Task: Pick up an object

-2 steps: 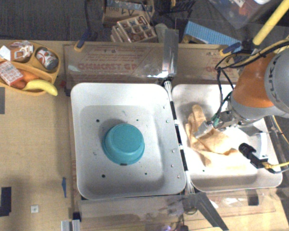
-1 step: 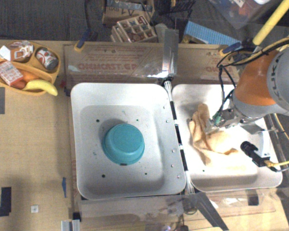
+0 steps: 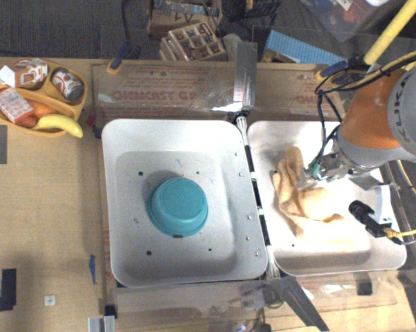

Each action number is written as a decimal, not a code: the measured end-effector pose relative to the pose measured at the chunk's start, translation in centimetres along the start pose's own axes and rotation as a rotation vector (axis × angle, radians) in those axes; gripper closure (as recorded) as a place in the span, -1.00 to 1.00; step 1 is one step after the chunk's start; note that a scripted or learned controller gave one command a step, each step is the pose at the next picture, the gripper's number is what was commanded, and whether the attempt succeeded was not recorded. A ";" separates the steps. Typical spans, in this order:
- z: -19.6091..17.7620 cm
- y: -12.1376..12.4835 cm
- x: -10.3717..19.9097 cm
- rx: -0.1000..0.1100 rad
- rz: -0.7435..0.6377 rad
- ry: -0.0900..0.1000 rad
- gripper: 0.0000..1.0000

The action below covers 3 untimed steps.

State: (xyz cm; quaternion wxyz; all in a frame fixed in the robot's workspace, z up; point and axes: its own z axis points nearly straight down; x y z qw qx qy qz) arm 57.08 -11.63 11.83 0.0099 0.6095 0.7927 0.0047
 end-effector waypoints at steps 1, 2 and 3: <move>0.0 0.0 0.0 0.000 0.000 0.000 -1.00; 2.9 2.9 0.2 0.010 -0.005 0.005 -1.00; 1.9 3.1 0.2 0.006 -0.006 0.005 1.00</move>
